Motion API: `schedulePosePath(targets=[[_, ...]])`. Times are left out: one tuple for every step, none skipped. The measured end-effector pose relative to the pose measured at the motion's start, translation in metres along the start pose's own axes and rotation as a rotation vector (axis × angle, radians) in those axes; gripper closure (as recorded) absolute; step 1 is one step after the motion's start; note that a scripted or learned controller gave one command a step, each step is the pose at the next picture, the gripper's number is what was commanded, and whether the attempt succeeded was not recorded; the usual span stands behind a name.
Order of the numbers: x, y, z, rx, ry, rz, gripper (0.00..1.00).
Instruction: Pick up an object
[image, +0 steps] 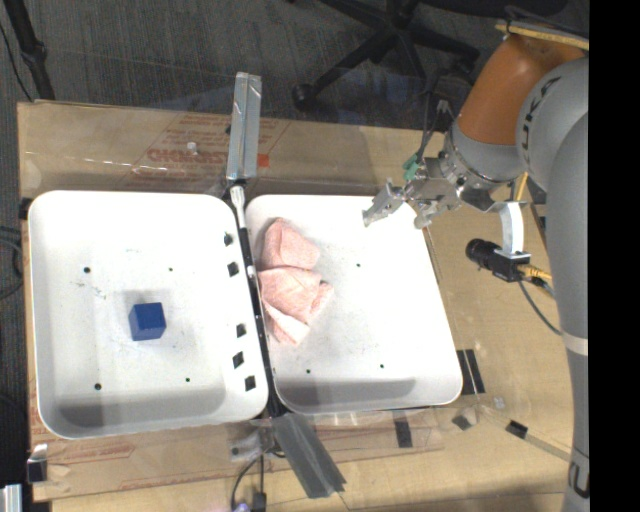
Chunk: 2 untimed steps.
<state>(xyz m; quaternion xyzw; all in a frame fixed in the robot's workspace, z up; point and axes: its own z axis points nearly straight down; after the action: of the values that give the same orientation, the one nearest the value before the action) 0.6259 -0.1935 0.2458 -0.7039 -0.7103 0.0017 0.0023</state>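
Note:
A crumpled pink cloth lies in the right bin, against its left wall. A small blue cube sits in the left bin, left of its middle. My gripper hangs over the far right corner of the right bin, well to the right of the cloth and above it. Its fingers point left and nothing shows between them.
A grey divider bar rises from the far end of the seam between the bins. Black clips line the seam. A black cable connector sticks out beside the right bin's right rim. The bench is cardboard brown.

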Motion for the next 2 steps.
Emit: schedulePosePath(targets=[[0.032,-0.015,0.134,0.0,0.0,-0.195,0.0],[0.032,-0.015,0.124,0.001,0.0,-0.2,1.0]])
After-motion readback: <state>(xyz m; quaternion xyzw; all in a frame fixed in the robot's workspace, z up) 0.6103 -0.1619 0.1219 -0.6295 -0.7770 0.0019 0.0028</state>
